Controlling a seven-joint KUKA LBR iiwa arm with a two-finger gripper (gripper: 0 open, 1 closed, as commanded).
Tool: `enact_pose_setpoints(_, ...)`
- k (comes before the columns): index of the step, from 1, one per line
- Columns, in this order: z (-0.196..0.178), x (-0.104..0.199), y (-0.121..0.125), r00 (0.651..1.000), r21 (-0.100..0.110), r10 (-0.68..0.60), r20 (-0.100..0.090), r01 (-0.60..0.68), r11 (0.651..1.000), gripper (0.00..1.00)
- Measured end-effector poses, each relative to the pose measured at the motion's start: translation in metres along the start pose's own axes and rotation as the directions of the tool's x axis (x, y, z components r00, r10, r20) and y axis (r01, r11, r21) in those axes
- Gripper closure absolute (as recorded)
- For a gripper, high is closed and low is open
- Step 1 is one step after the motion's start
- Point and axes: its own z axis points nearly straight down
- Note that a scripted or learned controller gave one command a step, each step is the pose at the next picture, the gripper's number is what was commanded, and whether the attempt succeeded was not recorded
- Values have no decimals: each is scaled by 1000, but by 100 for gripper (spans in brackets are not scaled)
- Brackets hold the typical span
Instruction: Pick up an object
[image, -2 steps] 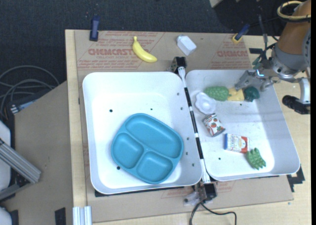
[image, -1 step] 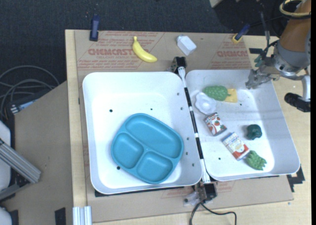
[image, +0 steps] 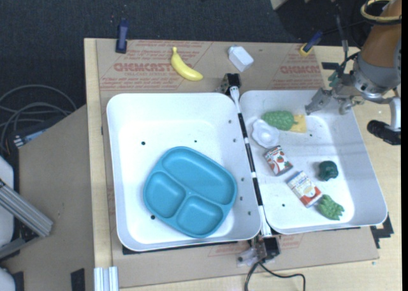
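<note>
The right bin (image: 357,140) holds several small items: a bumpy green piece (image: 278,119) beside a yellow piece (image: 298,124), a white cup-like thing (image: 264,134), a red-and-white carton (image: 276,159), a second red-and-white packet (image: 303,188), a dark green lump (image: 327,170) and a light green lump (image: 330,207). My gripper (image: 330,103) hangs over the bin's back right part, just right of the yellow piece. Its fingers stand apart with nothing between them.
A blue divided plate (image: 189,191) lies in the left bin (image: 127,124). Behind the bins, on the bench, lie a yellow banana (image: 185,66), a white block (image: 240,58) and two blue clips (image: 122,36) (image: 310,43). Cables lie on the floor at the left.
</note>
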Motion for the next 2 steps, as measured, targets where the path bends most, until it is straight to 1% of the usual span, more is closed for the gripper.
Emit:
enact_pose_setpoints(1, 39, 25, -64, 1000, 4, 3, -2, -3, 1000, 0)
enact_pose_setpoints(2, 39, 21, -122, 1000, 5, 4, -2, -4, 1000, 0)
